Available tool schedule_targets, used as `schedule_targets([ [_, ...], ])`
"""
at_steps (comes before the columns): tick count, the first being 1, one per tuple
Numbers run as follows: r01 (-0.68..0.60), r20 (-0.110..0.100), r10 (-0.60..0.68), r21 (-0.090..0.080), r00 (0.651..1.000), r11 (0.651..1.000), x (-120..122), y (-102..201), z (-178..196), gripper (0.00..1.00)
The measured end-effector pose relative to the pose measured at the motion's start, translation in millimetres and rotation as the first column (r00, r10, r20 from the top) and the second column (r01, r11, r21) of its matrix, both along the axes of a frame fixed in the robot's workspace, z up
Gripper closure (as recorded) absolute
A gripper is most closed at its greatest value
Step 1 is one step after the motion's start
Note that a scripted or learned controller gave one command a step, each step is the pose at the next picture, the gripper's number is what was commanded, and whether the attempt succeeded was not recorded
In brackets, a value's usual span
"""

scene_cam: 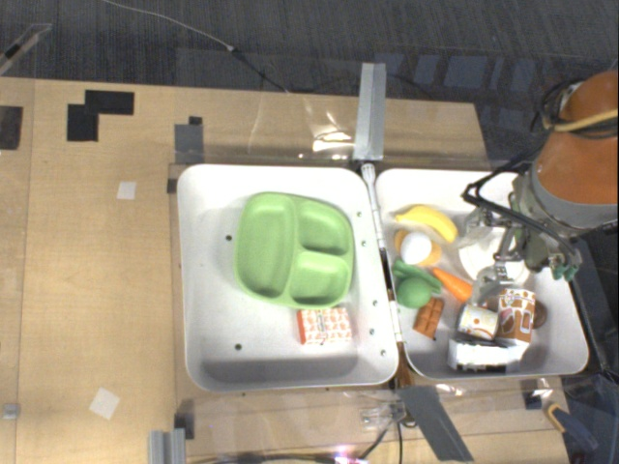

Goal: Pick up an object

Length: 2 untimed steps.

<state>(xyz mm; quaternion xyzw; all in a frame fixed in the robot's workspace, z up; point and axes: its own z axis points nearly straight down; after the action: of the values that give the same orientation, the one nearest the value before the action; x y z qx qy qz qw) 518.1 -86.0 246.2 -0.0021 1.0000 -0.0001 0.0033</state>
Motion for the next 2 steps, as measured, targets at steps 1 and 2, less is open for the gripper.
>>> schedule_targets([
  [1,-0.043,0.011,0.043,-0.002,0.999,0.999,26.1,-17.3,-144.5,0.00],
  [2,-0.092,0.024,0.092,-0.010,0.995,0.996,10.4,-3.7,-150.5,0.00],
])
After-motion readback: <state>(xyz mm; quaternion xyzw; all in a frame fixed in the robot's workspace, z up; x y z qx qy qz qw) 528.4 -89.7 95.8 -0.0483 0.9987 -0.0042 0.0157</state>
